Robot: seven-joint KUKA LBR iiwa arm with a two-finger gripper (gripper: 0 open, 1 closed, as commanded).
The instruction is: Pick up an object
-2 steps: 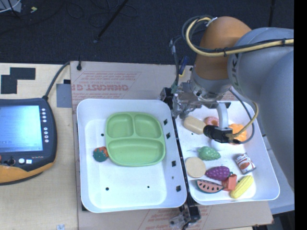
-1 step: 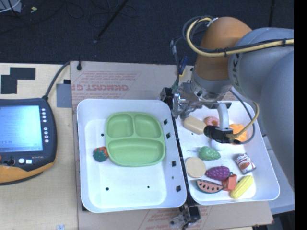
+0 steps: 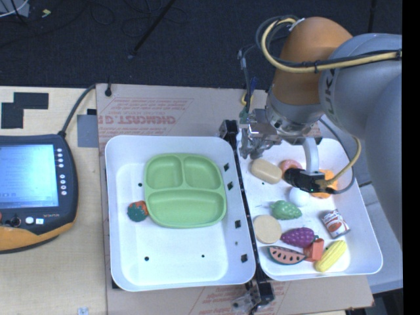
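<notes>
Watermelon slice and corn lie nearest, at the front of the right bin, with grapes and a can just behind; nothing is lifted yet. Across the divider, a green tray sits in the left bin, a strawberry touching it. Farther back, my gripper hangs over the right bin's rear corner beside a bread roll, probably lining up a pick. Its tips are hard to make out, so their state I cannot tell.

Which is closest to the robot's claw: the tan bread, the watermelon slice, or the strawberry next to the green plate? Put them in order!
Measured from the gripper, camera view:
1. Tan bread, just below it in the right bin.
2. Watermelon slice, near the right bin's front edge.
3. Strawberry, far off in the left bin, beside the green plate.
</notes>
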